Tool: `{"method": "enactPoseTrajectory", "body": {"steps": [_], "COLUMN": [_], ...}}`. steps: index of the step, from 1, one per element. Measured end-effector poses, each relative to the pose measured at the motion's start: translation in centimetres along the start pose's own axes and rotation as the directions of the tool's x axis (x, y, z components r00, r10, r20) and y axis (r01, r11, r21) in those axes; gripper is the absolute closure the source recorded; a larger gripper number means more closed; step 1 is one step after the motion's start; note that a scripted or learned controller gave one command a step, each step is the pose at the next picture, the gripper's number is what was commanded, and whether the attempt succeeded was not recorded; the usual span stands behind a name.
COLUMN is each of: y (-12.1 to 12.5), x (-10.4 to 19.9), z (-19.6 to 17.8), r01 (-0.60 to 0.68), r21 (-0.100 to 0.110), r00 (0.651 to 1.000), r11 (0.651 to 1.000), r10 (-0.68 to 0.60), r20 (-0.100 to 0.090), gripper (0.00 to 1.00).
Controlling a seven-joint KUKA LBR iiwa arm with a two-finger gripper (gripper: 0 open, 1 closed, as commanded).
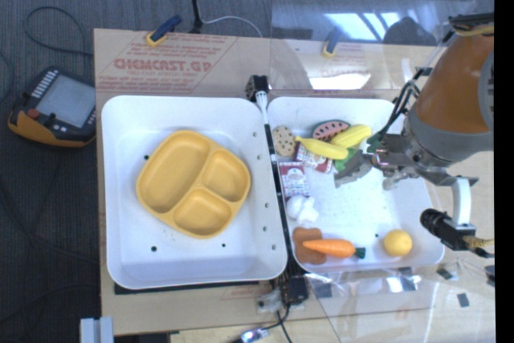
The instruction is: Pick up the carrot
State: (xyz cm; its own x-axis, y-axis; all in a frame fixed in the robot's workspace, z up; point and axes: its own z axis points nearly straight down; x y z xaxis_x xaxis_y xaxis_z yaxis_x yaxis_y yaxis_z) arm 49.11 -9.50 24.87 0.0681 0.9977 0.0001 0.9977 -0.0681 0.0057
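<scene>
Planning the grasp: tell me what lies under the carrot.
The carrot lies partly on a brown item, its green end over the right bin floor. Whatever the carrot covers cannot be seen.

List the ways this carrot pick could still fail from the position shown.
1. The carrot lies against a brown item by the bin's front wall, so the tool may catch that instead.
2. The tool hovers near the bananas, well away from the carrot, and could knock them on its way over.
</scene>
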Motion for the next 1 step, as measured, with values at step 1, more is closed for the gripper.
{"method": "enactPoseTrajectory", "body": {"steps": [1], "y": [-0.92], "x": [-1.55], "z": [12.21], "r01": [0.246], "r21": [0.016], "r00": [0.969], "r11": [0.969], "r10": [-0.246], "r20": [-0.004], "gripper": [0.0]}}
